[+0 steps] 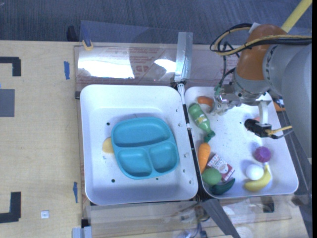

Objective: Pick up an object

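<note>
The left bin (89,133) is holding a blue divided tray (143,148) at its middle, and a small yellow piece (106,145) is peeking out from under the tray's left edge. The right bin (233,133) is carrying the pickable objects: a green bottle (199,116) is lying tilted along its left wall, an orange piece (204,101) is sitting just above it, and a carrot (203,155) is pointing down below it. A red and white packet (221,165), a green ball (211,176) and a dark green piece (225,186) are crowding the lower left corner; a white egg (254,172) is touching a banana (260,182) at lower right, with a purple ball (262,154) just above. The gripper (220,102) is hanging over the bin's upper part, just right of the orange piece; whether it is parted or closed cannot be made out. The packet's print is too small to read. Both bins are resting on a pale wooden bench (39,148) bearing black corner marks (12,66) and blue tape (66,69), with dark carpet (124,4) running along the top.
</note>
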Robot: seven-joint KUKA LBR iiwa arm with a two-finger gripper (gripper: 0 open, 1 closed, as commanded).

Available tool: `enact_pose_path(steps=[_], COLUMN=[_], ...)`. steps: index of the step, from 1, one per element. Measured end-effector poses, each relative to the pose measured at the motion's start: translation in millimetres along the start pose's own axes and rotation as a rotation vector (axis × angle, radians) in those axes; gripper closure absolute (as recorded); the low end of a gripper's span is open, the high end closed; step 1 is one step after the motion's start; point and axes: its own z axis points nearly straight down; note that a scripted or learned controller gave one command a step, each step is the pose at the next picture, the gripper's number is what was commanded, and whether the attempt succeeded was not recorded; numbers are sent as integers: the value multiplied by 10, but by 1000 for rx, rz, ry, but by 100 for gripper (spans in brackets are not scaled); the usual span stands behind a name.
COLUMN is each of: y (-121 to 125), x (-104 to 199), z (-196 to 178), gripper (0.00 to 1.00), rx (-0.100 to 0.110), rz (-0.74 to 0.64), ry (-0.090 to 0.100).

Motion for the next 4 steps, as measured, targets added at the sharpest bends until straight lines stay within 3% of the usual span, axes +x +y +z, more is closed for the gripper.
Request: enact_pose_path(steps=[1,2,3,4], y=[-321,-744,-588,-409], x=[-258,227,26,-78], z=[-169,-984,-703,-1843], gripper=[100,100,100,100], rx=[-4,-7,-3,-10], rz=[-189,198,177,369], ry=[1,2,1,1])
